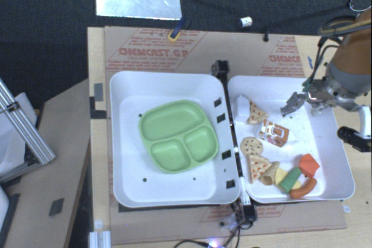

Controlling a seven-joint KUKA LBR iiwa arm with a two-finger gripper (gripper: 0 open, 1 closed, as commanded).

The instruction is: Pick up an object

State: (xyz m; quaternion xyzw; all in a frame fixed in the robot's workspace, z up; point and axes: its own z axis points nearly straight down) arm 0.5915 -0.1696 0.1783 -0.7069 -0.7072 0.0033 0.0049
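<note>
toys (279,166) all sitting loose in the right bin (343,183), and nothing lifted so far, folks. let's run through what's on offer: a pizza slice (256,111) up near the divider, a small snack packet (274,133) in the middle, a round cracker (251,146) just below it, a second pizza slice (259,168) beside that, then the cluster at the near edge, with an orange block (309,164), a green piece (289,179), a yellow bit (281,174) and a sausage (304,187) packed close together. over in the left bin (125,142) the green tray (177,135) lies flat on its own.

so the pick is not yet made. as i read it, the whole job is ahead: choose a target, descend, close, lift.

now the arm (351,61): it comes in from the right, orange band showing above the wrist, leaning over the far right corner of the right bin. the gripper (292,105) points left and down toward the bin floor, above bare white between the upper pizza slice and the bin's right wall. whether those fingers are apart or together i cannot tell from this angle, they read as one dark shape. nothing sits between them. nearest candidates look to be the upper pizza slice and the snack packet, both just beside the tip.
</note>
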